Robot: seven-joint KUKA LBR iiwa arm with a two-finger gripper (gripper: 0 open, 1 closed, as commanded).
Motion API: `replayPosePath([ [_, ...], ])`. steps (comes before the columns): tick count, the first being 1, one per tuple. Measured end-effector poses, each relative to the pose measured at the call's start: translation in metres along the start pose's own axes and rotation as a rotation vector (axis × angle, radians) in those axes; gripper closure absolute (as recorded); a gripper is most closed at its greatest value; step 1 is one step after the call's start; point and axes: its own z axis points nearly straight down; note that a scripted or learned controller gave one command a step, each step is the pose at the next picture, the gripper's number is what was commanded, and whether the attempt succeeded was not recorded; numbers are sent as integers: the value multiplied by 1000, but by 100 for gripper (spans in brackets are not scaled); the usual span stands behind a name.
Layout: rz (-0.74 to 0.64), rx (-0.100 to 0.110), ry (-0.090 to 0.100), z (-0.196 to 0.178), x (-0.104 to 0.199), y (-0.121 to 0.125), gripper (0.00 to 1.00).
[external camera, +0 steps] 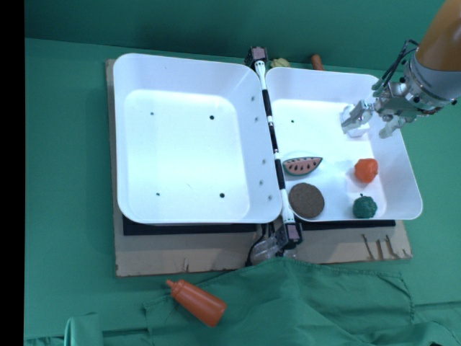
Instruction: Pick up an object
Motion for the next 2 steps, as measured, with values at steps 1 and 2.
replayPosePath([
  [1,0,0,0,0,0,0,0],
  [2,1,7,1,59,1,-6,0],
])
